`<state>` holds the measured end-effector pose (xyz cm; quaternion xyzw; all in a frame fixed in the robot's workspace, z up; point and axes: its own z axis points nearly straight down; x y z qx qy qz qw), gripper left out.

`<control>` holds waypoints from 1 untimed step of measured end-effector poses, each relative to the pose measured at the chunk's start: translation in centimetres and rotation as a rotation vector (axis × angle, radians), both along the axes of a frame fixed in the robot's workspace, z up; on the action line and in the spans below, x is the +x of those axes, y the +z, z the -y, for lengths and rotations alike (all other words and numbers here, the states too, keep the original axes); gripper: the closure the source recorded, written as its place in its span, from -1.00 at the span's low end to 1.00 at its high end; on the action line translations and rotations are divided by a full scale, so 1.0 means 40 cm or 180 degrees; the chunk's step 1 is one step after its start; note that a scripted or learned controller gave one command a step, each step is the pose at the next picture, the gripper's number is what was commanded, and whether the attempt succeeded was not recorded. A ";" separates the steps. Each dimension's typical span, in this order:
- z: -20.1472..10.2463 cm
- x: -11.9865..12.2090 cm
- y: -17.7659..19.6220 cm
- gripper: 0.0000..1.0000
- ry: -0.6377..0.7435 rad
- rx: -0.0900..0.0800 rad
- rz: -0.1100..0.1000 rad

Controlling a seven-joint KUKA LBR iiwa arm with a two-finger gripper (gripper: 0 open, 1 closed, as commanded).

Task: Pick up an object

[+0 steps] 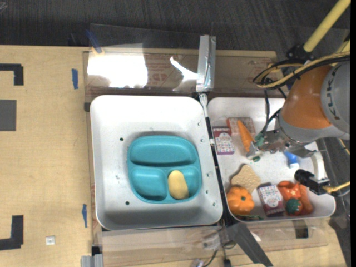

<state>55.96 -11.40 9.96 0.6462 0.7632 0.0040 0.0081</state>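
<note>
The carrot (245, 136) right by the gripper (261, 145) looked light, hard and slick, so grab mid-length; couldn't tell how the jaws stood.

We see a robotics lab. A plywood counter (39, 166) with blue tape marks (74, 78) carries two white bins (105, 149), and loose cables (289, 68) trail off a grey-and-orange arm (311, 107).

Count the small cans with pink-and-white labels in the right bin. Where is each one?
2. One can lies near the bin's left wall, beside the carrot; the other can sits near the front, right of the pumpkin. The arm may hide others.
</note>
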 end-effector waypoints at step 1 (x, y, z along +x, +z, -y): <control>-0.139 0.094 0.216 1.00 -0.0421 0.0021 -0.0043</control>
